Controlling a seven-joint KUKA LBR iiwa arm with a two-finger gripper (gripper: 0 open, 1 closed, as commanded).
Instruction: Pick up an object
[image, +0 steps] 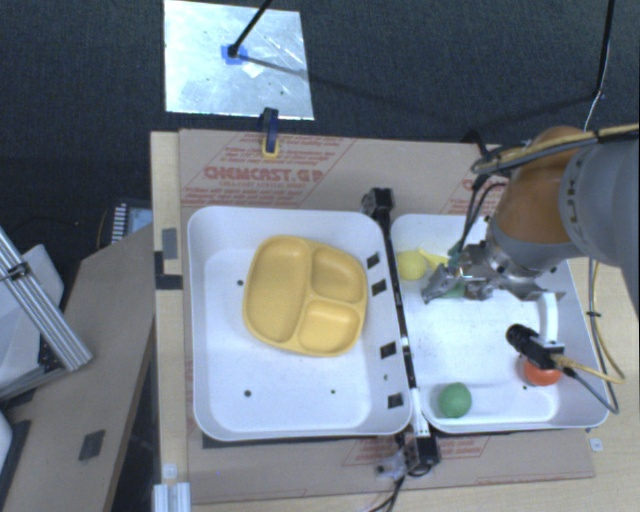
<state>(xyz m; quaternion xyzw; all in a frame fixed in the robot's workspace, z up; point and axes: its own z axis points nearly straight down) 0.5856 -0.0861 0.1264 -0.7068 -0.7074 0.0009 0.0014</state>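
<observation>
My gripper (443, 287) hangs low over the upper left part of the right bin (480, 345). A yellow rounded object (411, 265) lies just to its upper left, close to the gripper tip, near the bin's left wall. A small green bit shows right by the gripper tip, but what it is I cannot make out. A green ball (455, 400) rests near the bin's front edge. An orange object (541, 375) lies at the front right of the same bin.
The left bin (215, 390) holds a yellow divided plate (304, 295). A black divider strip (392, 300) runs between the two bins. The grey arm with its orange band (540, 190) enters from the right, above the right bin.
</observation>
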